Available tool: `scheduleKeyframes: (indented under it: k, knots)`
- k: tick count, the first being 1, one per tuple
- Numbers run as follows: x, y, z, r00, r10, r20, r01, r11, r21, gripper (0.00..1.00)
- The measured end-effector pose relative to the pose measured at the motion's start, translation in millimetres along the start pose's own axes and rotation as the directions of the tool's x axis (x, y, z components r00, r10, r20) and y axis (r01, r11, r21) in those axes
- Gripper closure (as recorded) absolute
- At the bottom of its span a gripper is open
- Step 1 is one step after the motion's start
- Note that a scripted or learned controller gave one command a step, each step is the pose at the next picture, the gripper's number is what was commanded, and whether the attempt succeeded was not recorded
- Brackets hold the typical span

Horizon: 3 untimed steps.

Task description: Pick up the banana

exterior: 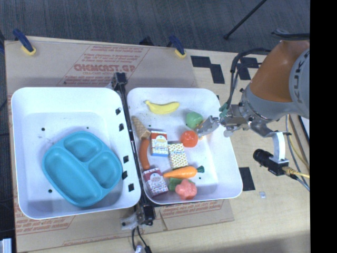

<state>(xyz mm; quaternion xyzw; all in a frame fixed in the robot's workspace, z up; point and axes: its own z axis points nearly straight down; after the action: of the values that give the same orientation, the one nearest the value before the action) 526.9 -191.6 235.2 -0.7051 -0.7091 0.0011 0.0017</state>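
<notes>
A pink toy fruit (185, 190) lies nearest in the right white bin (227, 162); the yellow plastic banana (162, 107) lies at its far side. The claw (206, 126) hovers right of it, whether open I cannot tell.

Banana (162, 107): yellow toy banana, small, single piece, unpeeled look, smooth plastic sheen. Lies flat on the floor of the right white bin (226, 157), in its far part close to the back wall. Long axis runs roughly left-right, curve bowing toward the near side, both tips turned up toward the back wall. Left tip darker, pointed. Sits by itself, apart from the other toy food, nothing touching or covering it.
</notes>
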Motion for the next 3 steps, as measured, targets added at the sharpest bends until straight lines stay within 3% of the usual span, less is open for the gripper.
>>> scheduleKeyframes:
  k: [1, 2, 3]
  knots:
    - [38, 48, 95, 1.0, -0.026, 0.001, 0.026, 1.0, 0.0, 0.0]
    - [36, 110, 143, 0.975, -0.222, 0.001, 0.222, 0.975, -0.002, 0.0]
    - [51, 131, 143, 0.991, -0.133, 0.002, 0.133, 0.991, -0.003, 0.0]
